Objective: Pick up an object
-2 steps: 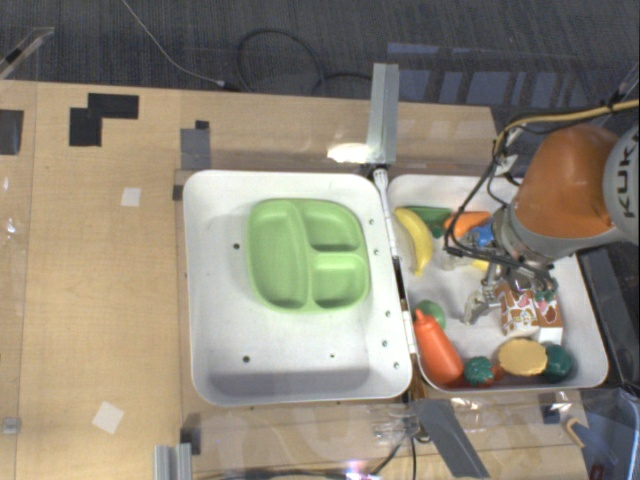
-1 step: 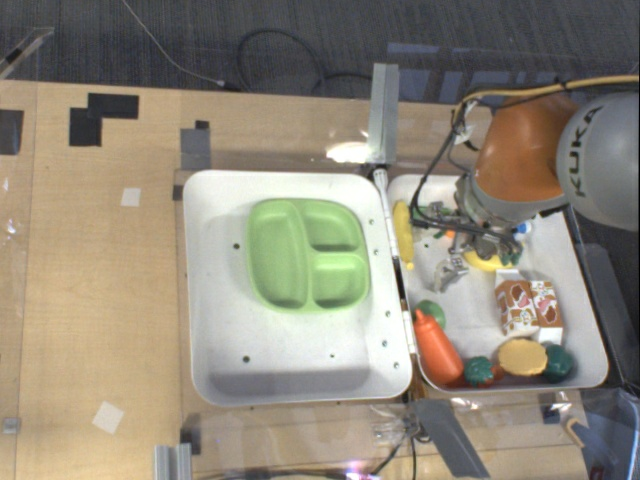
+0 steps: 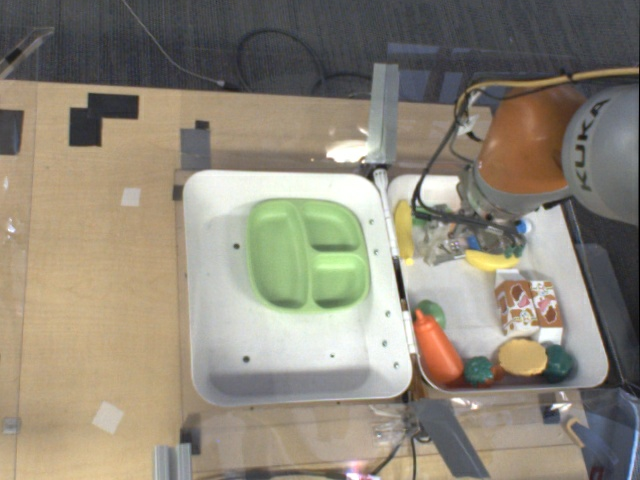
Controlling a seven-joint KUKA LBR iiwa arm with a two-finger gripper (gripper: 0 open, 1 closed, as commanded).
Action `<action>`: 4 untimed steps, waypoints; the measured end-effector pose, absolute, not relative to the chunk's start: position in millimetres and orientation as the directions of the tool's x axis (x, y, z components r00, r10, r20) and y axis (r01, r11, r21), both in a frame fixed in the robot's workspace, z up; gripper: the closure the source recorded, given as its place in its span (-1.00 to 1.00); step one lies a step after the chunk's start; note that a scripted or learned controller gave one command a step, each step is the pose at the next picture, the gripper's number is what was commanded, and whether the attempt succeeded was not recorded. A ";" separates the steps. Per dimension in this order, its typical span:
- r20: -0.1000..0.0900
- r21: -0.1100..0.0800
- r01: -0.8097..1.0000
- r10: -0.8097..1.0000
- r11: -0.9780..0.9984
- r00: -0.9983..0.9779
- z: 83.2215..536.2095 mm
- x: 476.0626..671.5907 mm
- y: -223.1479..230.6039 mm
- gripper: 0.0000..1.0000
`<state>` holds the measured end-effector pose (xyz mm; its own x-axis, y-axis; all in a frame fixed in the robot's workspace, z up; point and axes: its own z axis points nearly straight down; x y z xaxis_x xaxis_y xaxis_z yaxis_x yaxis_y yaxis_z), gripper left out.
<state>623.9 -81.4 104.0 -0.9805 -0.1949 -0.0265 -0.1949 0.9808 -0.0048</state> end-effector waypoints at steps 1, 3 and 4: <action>-0.015 -0.008 -0.424 -0.425 0.905 -0.905 215.1 665.9 -103.4 1.00; -0.012 -0.006 -0.578 -0.578 0.816 -0.816 260.5 670.8 -76.3 -1.00; -0.002 0.001 -0.497 -0.497 0.868 -0.868 108.0 597.4 -98.0 -1.00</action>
